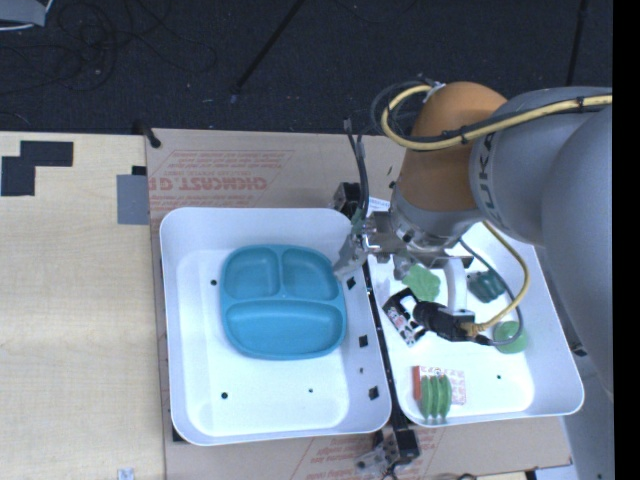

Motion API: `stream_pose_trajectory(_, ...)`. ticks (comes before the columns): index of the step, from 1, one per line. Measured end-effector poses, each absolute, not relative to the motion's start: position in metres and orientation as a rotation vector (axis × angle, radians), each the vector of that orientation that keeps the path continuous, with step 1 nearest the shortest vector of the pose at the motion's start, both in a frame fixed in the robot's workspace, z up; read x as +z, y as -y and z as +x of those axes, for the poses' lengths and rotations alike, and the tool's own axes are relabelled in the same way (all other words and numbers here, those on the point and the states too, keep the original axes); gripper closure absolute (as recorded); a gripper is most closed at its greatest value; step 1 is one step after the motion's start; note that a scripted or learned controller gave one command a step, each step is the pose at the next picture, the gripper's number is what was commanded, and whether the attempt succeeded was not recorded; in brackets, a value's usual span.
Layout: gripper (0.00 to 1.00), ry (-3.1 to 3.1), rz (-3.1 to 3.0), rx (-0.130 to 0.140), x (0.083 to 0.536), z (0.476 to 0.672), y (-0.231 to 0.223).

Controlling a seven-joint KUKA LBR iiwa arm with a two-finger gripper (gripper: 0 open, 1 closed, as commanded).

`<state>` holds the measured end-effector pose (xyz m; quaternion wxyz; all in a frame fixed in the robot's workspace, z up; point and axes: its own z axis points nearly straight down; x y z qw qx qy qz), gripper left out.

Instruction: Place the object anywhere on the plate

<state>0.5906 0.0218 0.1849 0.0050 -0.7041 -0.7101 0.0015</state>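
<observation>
A blue divided plate lies in the left white bin. My gripper hangs over the wall between the two bins, just right of the plate's upper right corner. Under the wrist in the right bin lies a light green piece. I see nothing on the plate.
The right bin also holds a dark teal piece, a green round thing and a clear packet with green strips near the front. The grey arm covers much of that bin's back part. Cardboard lies under both bins.
</observation>
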Motion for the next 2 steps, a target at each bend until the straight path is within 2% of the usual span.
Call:
stream_pose_trajectory(1,0.00,2.220,-2.234,0.010,0.158,0.580,-0.062)
stream_pose_trajectory(2,1.00,2.220,-2.260,0.045,0.166,0.581,-0.046)
